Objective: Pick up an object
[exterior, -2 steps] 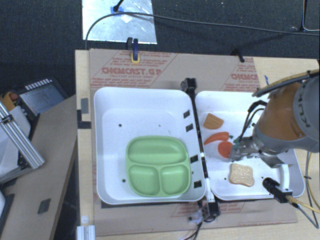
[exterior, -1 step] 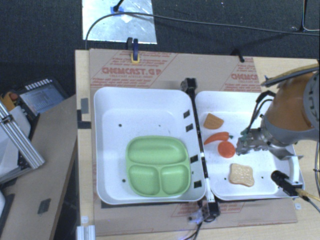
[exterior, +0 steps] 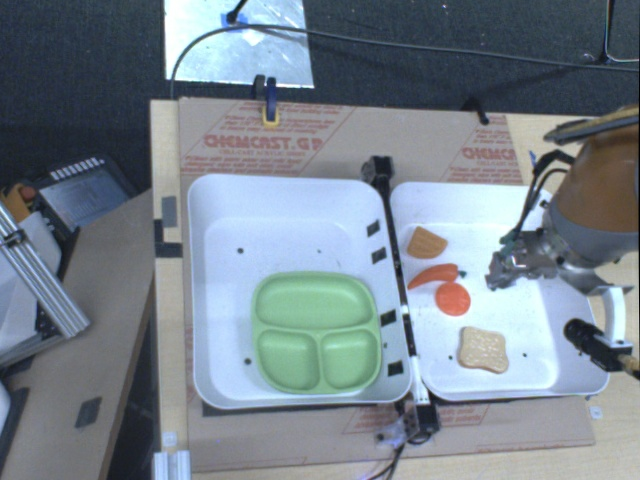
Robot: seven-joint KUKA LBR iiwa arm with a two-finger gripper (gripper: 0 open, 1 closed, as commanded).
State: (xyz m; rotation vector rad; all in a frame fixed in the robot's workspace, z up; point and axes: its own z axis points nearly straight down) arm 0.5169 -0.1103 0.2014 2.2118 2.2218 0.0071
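Observation:
Four food pieces lie in the right bin (exterior: 530, 368): an orange wedge (exterior: 427, 242) at the upper left, a red chili-shaped piece (exterior: 433, 275) below it, a round red-orange slice (exterior: 453, 299), and a tan toast slice (exterior: 483, 349) near the front. My gripper (exterior: 507, 267) hangs over the right bin, to the right of the chili piece and apart from it. I see nothing between its fingers, and the view is too dark and small there to tell how they stand.
A green three-compartment plate (exterior: 316, 330) sits in the left bin (exterior: 230, 268). A black divider (exterior: 392, 278) runs between the bins. The bench lies on cardboard (exterior: 330, 138); a metal rail (exterior: 40, 278) stands at the far left.

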